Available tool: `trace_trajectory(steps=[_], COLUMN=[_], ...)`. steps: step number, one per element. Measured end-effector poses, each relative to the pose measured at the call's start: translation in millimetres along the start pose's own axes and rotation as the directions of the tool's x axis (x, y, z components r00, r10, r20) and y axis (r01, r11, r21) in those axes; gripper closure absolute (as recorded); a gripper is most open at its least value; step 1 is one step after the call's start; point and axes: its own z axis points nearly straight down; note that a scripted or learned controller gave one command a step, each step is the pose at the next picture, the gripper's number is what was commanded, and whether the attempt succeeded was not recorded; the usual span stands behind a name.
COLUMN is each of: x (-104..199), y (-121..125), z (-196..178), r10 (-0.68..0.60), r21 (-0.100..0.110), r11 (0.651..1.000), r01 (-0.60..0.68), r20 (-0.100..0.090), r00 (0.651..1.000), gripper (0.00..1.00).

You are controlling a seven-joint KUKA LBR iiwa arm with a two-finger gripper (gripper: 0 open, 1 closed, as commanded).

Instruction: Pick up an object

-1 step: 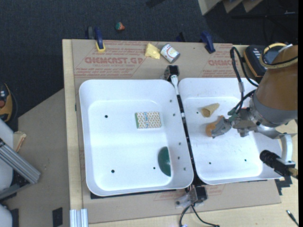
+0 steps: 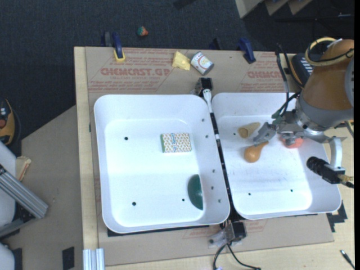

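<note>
The gripper [image 2: 270, 130] stands with fingers spread and holding nothing, the orange pear-shaped object [image 2: 254, 151] just below their tips in the right bin [image 2: 281, 204], so closing here could nudge it aside

Bins [image 2: 112, 151] glossy white plastic; bench board [image 2: 90, 83] matt brown cardboard-like, printed.

Both bins [image 2: 112, 151] are white. In the left bin, the pad [image 2: 176, 143] has a green and white pattern with small dots, and the disc [image 2: 196, 191] is dark green. In the right bin, the pear [image 2: 253, 152] is orange-brown, the lump [image 2: 244, 132] is tan, and the ball [image 2: 292, 142] is red-pink. The arm [image 2: 329, 89] is grey with an orange band.
</note>
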Motion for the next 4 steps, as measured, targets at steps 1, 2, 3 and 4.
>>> trace_trajectory(steps=[1, 2, 3, 4], x=[38.5, 36.2, 83.5, 154.3], y=[5.5, 6.4, 65.0, 32.4], z=[72.8, 58.5, -37.8, -30.9], r10=[-0.003, 0.000, -0.008, -0.006], r21=[0.010, 0.003, -0.010, 0.009], r11=[1.000, 1.000, 1.000, 1.000], r01=[0.003, 0.000, 0.008, 0.006], r20=[-0.006, -0.003, -0.003, -0.006], r00=[1.000, 1.000, 1.000, 1.000], gripper=[0.00, 1.00, 1.00, 1.00])
